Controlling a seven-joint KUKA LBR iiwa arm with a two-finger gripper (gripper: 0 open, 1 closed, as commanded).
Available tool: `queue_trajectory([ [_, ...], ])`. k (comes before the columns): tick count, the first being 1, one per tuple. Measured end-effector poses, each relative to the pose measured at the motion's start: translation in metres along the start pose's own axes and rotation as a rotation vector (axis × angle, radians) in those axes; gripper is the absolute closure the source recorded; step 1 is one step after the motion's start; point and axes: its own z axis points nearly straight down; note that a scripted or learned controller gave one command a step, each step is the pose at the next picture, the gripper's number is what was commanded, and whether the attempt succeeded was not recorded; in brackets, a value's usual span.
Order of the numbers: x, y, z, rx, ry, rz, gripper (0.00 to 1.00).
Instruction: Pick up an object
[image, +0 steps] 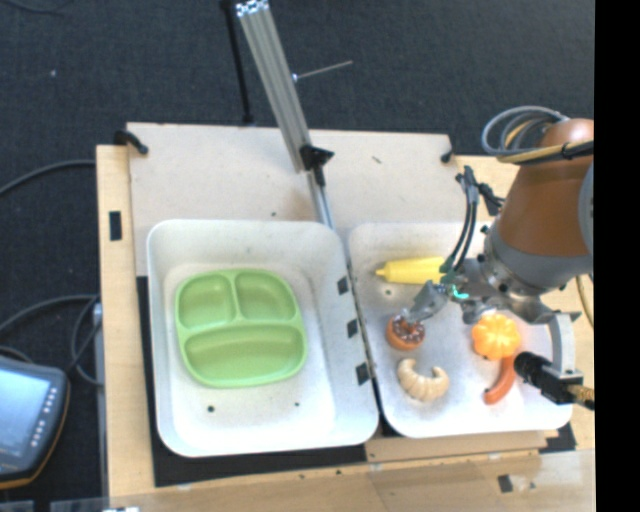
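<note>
Camera view shows a croissant (423, 381) nearest, then a donut (406, 331) under the tool (424, 303) (apparently lowered to grab it, though I cannot tell its spread), with corn (410, 269) beyond in the right bin (400, 420).

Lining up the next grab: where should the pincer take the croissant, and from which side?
Take the croissant across its thick middle, coming straight down. It lies flat, its tips curling toward the bin's near edge; the red pepper sits to its right, so close near-to-far.
</note>
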Motion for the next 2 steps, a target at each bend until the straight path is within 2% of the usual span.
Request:
queue_trajectory([
  [2, 0.0000, 0.0000, 0.0000, 0.000, 0.000, -0.001, 0.00],
])
